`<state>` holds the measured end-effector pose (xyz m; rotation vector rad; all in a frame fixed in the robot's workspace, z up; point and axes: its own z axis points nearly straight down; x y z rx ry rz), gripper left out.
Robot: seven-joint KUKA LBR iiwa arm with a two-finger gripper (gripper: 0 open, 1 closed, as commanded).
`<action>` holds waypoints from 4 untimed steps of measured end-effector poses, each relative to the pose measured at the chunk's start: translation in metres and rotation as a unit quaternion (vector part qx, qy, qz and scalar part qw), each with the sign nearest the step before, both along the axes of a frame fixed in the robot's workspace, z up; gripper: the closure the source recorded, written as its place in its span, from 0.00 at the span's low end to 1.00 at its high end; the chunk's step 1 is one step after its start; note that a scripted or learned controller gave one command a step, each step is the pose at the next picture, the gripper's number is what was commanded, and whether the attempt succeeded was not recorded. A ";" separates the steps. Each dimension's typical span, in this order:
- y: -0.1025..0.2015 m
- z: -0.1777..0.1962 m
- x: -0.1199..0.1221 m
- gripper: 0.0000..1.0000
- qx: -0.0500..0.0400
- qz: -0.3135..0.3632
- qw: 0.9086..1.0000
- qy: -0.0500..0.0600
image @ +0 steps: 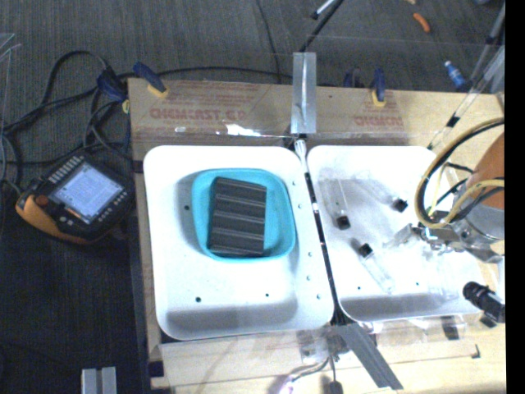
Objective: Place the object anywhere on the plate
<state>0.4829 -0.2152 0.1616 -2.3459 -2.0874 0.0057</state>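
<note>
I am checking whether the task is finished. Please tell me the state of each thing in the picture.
Dark ridged block: lying flat on the plate.
Blue plate: in the left bin, carrying the block.
Left bin: holds the plate.
Right bin: holds small dark pieces.
Arm: over the right bin's right edge.

Orange-banded arm (496, 167) trailing looped black and yellow cables (435, 189) (metal fittings at the wrist).
</note>
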 end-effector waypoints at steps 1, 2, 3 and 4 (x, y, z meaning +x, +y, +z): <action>0.000 0.000 0.000 0.00 0.000 0.000 1.000 0.000; 0.078 -0.070 0.003 0.00 -0.003 -0.034 0.999 -0.008; 0.073 0.043 0.002 0.00 0.001 0.131 0.991 0.000; 0.086 -0.038 0.000 0.00 -0.006 0.148 0.989 -0.003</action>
